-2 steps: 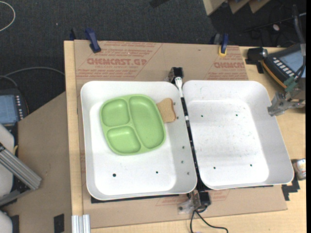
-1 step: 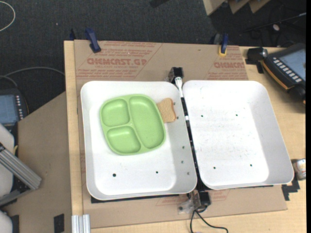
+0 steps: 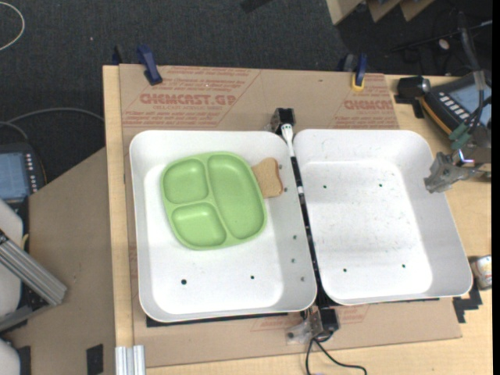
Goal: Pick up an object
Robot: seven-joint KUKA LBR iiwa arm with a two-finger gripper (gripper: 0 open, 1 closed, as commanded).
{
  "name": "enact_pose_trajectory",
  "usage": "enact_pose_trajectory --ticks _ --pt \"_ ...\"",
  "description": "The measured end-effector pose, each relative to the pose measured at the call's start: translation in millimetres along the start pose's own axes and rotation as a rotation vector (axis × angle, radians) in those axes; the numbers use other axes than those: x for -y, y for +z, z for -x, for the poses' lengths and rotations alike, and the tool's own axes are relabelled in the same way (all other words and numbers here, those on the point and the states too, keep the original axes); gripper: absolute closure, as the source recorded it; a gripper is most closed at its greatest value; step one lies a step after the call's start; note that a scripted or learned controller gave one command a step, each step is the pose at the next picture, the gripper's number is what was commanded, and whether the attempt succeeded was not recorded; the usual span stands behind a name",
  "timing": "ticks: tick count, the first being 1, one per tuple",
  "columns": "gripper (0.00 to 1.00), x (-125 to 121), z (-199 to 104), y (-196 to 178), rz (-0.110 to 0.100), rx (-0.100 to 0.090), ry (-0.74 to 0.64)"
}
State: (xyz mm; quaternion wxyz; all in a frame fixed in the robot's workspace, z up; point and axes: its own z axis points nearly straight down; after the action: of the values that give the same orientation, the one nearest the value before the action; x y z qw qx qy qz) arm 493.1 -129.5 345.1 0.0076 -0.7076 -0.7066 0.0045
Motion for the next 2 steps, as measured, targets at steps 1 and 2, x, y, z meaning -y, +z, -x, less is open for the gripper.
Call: enact_pose_trajectory --ticks 1,2 --pt "1.0 -25.6 7.0 -128.8 0.034 0.01 -0.003" --pt "1.0 16.7 -13.7 -23.9 0.005 0.001 0.0"
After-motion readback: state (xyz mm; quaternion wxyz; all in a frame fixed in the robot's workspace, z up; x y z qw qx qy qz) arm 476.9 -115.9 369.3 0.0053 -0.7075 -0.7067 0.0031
